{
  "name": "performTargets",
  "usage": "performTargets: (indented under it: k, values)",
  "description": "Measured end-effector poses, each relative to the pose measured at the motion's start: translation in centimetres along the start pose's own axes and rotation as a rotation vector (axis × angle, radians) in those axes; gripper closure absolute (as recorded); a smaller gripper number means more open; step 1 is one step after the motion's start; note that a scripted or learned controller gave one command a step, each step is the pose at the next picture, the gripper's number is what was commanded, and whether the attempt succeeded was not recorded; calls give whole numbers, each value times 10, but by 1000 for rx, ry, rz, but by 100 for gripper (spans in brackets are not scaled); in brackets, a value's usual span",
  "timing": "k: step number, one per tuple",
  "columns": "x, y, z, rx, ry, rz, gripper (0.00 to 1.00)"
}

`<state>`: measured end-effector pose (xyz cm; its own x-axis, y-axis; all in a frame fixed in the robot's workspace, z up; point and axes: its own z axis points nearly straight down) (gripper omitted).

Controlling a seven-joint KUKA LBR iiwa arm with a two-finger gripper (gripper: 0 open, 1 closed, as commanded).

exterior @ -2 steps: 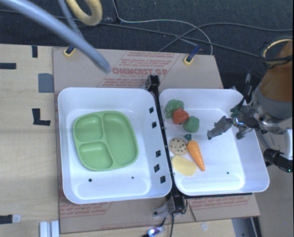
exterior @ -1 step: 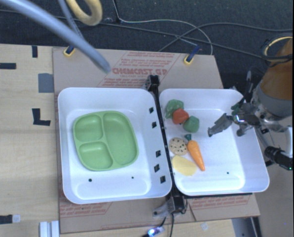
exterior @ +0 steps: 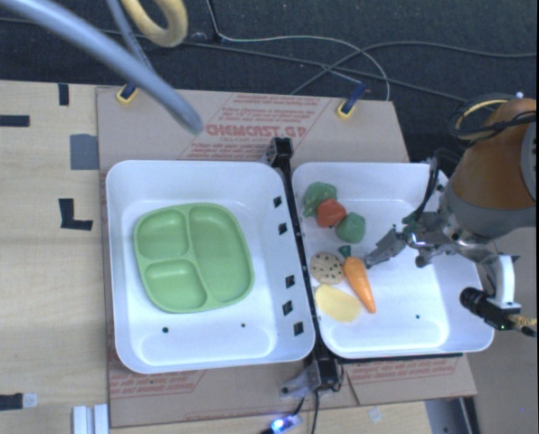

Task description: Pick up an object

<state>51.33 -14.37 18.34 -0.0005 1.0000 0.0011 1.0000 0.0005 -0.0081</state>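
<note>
In the right bin [exterior: 432,333] lie an orange carrot [exterior: 360,284], a round speckled cookie [exterior: 326,267], a pale yellow piece [exterior: 338,305], a red tomato [exterior: 331,212] and two green pieces [exterior: 320,194] [exterior: 351,227]. My gripper [exterior: 398,255] hangs over the middle of that bin, just right of the carrot's top end. Its fingers are spread open, and only bare bin floor shows between them. One fingertip [exterior: 374,259] reaches close to the carrot.
The left bin [exterior: 125,188] holds a green divided plate [exterior: 193,257]. A black divider [exterior: 295,242] runs between the bins. The grey arm with its orange band [exterior: 496,165] comes in from the right, above the right bin's far corner.
</note>
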Motion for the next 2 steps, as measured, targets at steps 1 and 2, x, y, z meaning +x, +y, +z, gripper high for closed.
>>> performTargets:
  k: [1,2]
  values:
    - [-6,5,49,-1,-1,0,0]
    - [-6,6,101,-8,-3,-1,0]
